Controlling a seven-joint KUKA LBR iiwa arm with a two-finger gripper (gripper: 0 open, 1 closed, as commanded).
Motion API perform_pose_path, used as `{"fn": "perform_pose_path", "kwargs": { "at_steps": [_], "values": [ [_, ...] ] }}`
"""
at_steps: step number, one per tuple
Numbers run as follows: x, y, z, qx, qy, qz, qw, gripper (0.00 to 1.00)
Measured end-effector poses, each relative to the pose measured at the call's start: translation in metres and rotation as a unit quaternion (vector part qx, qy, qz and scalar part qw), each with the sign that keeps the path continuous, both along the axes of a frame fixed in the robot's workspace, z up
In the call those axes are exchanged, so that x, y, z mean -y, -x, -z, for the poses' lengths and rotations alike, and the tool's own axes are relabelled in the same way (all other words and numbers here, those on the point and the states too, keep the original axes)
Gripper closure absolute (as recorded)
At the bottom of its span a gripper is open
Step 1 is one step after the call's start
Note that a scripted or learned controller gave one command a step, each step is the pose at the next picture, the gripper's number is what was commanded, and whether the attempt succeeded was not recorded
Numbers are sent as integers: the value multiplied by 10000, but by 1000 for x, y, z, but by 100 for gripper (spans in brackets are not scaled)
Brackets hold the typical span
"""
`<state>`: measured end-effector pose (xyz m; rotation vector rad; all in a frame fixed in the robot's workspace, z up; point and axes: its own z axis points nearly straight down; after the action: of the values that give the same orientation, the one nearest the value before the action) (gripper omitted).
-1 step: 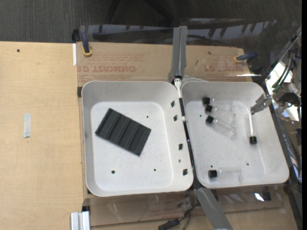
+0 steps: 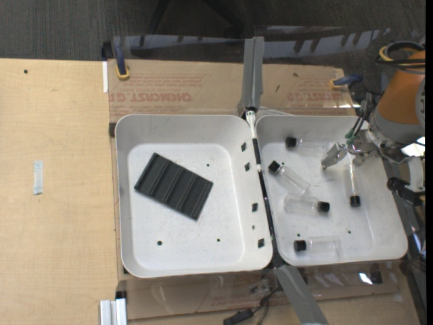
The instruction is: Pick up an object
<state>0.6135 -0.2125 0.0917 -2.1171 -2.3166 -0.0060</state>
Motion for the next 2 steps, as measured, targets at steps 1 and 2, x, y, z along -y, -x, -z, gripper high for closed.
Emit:
{"fn": "perform_pose_path", "kwargs": {
  "at_steps": [1,2],
  "values": [
    [1,0,-9,5,20,-10,10000,100],
    [-43,-30,-81,10,36,-714,9974,100]
  ]
}}
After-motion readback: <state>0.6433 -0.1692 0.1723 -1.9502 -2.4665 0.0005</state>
